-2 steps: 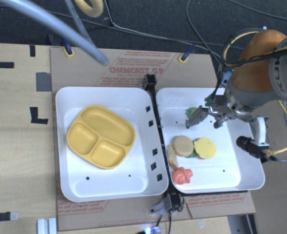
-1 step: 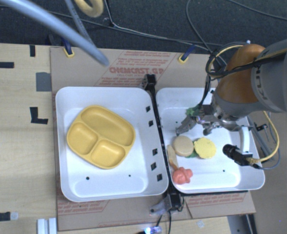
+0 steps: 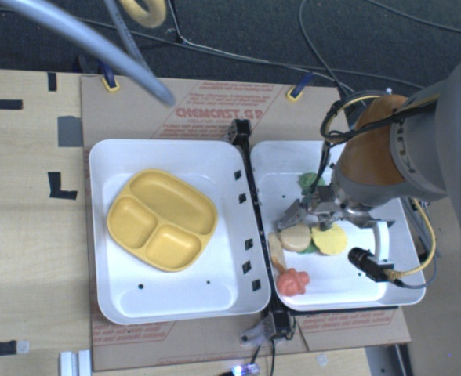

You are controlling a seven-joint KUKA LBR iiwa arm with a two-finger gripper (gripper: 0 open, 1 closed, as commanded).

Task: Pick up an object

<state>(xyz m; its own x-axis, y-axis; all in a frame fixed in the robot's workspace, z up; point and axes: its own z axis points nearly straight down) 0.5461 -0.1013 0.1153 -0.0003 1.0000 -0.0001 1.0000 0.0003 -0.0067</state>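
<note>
Several small objects cluster in the right bin (image 3: 387, 292): a beige piece (image 3: 295, 239), a yellow one (image 3: 330, 240) touching it, a red one (image 3: 292, 282) nearer the front, a green one (image 3: 309, 182) behind. The end effector (image 3: 309, 210) hangs just above the beige piece; I cannot tell its state. The left bin (image 3: 105, 288) holds a yellow divided tray (image 3: 161, 218).

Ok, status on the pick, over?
Gripper down in right bin, above the beige piece. Nothing seen held. Yellow piece and pink piece close by. Yellow tray in left bin.
</note>
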